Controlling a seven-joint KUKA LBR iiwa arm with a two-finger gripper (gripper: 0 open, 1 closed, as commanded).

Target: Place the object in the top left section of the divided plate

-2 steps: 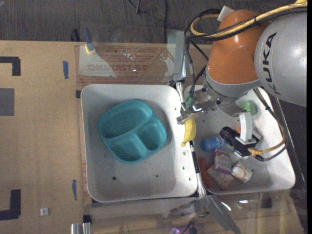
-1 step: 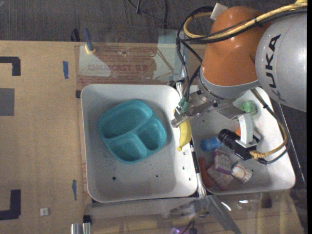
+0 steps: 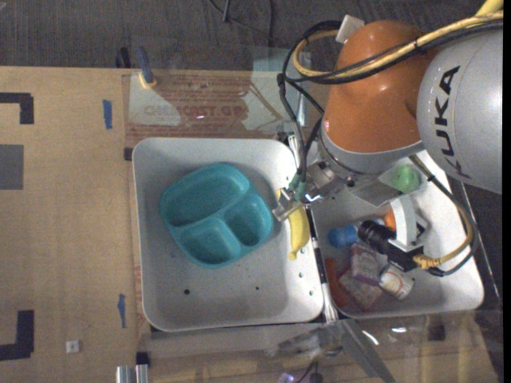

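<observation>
On the left, the cardboard-covered surface (image 3: 64, 214) lies bare beside the bins. The left bin (image 3: 231, 302) holds the teal divided plate (image 3: 214, 214), set at a slant toward the bin's upper left, with one large compartment and two smaller ones. Open white floor runs below the plate and to its right, so there is room to come down over it; its raised rim and dividers are the edges to clear.

Just right of the plate, near the bin's right wall, a yellow banana-like object (image 3: 298, 231) hangs lengthwise under the end effector (image 3: 289, 206). The end effector looks closed on the object's upper end, though the contact is small and partly shadowed, so the hold is a judgement. The object is likely light, smooth and rather slippery; held by one end it may swing or slip, and a grip nearer its middle would be steadier.

Further right, the right bin (image 3: 467, 294) carries clutter: a blue piece (image 3: 343, 235), a green ball (image 3: 406, 177), and a crumpled packet (image 3: 363, 282), all partly under the arm (image 3: 399, 86).
</observation>
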